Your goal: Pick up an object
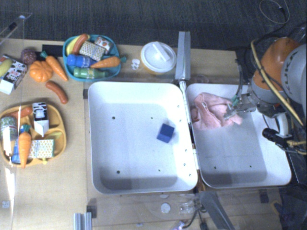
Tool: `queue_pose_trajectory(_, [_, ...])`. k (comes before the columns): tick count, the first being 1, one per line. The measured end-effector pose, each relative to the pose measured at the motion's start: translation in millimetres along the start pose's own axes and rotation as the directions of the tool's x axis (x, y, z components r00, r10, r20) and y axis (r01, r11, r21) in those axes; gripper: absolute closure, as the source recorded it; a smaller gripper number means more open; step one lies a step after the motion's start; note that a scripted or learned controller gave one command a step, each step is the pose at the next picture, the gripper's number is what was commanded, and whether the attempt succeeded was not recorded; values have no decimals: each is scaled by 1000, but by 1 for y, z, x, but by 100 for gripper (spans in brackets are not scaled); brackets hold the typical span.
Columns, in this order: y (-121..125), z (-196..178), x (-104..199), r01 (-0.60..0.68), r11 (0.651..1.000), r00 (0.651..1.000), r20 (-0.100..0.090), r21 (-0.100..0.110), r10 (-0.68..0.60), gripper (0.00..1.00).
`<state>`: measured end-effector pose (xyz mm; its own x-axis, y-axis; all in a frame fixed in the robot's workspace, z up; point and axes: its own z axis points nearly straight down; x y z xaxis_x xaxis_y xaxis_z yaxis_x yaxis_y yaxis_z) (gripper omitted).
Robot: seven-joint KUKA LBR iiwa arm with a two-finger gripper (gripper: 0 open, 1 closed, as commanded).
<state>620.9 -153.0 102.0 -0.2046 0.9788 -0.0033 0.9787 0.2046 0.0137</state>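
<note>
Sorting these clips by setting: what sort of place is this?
Likely a robot lab bench: two white bins side by side, a robot arm reaching in, and toy food alongside.

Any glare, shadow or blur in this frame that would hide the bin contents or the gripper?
Camera view: even lighting; the white left bin shows soft shading along its near wall, no blown-out glare. The blue cube is sharp with a small shadow. The pink cloth is clear. The gripper is small and slightly soft, so its finger state cannot be read.
</note>
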Motion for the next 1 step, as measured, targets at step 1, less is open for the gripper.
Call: queue_pose_trajectory(1, [38,-82,92,123,992,992,-4,10,-123,100])
